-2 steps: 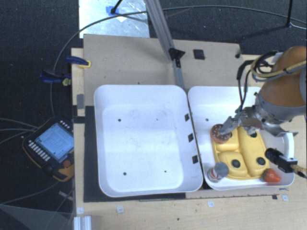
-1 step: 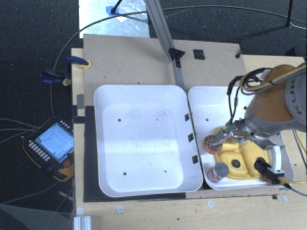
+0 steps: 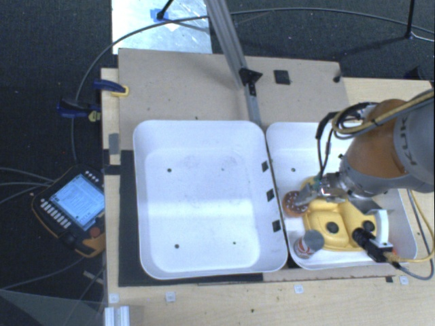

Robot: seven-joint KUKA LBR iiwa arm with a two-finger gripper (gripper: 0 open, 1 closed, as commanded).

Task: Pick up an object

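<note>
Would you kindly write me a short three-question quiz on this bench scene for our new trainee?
1. True or false: the yellow object lies in the left bin.
2. Which bin is the arm reaching into? A) left bin B) right bin C) it hangs over the floor
3. Fill in: the handheld pendant with the lit screen lies to the ____ of both bins in the camera view.

Key
1. False: it lies in the right bin, near that bin's front edge, beside a small grey object.
2. B: the claw is low over the right bin.
3. left
</note>
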